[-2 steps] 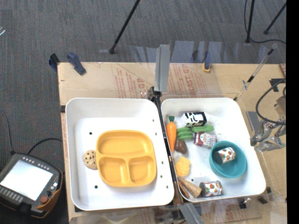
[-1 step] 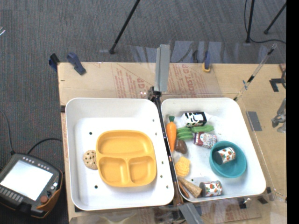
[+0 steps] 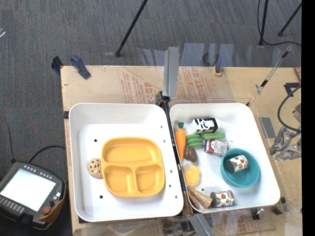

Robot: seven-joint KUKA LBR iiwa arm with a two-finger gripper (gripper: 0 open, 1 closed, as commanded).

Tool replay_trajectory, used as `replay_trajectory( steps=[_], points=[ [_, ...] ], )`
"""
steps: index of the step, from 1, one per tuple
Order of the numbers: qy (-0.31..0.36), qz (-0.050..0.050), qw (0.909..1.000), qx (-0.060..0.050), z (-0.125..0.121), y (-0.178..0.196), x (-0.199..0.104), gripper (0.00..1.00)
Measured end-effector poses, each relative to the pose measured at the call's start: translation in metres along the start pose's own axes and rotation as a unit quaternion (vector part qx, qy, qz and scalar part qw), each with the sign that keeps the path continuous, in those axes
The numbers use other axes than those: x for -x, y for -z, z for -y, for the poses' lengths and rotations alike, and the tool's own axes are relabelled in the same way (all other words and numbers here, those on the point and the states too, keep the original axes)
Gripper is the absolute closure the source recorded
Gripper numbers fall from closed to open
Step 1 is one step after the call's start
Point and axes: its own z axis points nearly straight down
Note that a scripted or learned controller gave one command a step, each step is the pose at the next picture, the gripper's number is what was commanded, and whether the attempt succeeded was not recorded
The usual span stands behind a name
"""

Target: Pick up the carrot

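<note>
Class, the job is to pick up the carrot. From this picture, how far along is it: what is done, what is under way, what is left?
Nothing looks done yet: the carrot lies in the right bin, against its left wall, beside the green beans. Nothing is visibly under way near it. The reach, grasp and lift are all left.

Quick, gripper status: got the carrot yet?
Gripper: cannot be told, it sits at the bench's right edge. Carrot lies in the right bin.
</note>
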Motion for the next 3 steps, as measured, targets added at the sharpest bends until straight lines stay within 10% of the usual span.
replay_trajectory(
  steps=[3],
  points=[
    [0.055, 0.003, 0.9985, -0.004, 0.003, -0.002, 0.009, 1.0]
  ],
)
